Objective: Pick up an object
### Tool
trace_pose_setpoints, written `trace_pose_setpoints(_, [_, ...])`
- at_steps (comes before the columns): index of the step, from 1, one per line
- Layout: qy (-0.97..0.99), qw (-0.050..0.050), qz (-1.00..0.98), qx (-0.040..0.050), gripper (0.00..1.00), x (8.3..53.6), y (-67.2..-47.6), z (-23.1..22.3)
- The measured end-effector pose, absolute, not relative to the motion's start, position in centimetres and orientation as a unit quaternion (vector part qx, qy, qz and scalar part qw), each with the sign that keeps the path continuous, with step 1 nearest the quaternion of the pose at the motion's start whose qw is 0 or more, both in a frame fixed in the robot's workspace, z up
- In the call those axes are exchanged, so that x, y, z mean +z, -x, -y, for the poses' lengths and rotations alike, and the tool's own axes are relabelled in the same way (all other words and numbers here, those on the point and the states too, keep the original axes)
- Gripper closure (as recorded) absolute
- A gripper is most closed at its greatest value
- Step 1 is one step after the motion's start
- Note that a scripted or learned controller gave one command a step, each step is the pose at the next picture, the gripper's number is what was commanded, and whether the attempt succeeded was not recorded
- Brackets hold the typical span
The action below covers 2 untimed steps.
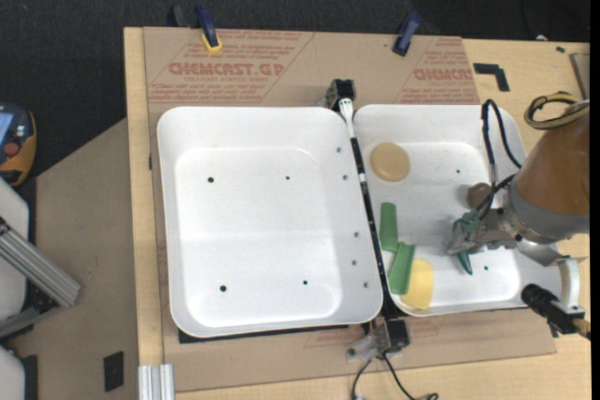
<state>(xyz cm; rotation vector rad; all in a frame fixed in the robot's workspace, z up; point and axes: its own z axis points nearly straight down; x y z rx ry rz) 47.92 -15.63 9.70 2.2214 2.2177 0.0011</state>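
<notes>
nearest the camera, along the front wall of the right bin (pixel 441 128), a yellow rounded piece (pixel 419 284) lies touching a light green block (pixel 401 267), with a darker green bar (pixel 388 225) just behind them by the divider. to their right the gripper (pixel 466 241) hangs low over the bin floor, its teal fingers (pixel 463 259) pointing down; whether they are apart or pressed together i cannot tell, and nothing shows between them. the grey arm (pixel 553 192) with its orange band enters from the right. further back a round tan disc (pixel 390 162) rests alone. the left bin (pixel 187 145) sits beside, and two blue clamps (pixel 207 28) grip the bench's far edge.
</notes>
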Motion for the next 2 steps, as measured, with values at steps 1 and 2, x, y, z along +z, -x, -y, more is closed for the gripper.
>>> trace_pose_setpoints(1, [-0.703,0.006,-0.711,0.007,1.0,26.7,-48.3,7.6])
trace_pose_setpoints(2, [-0.705,-0.002,-0.71,0.0001,1.0,25.1,-47.9,1.4])
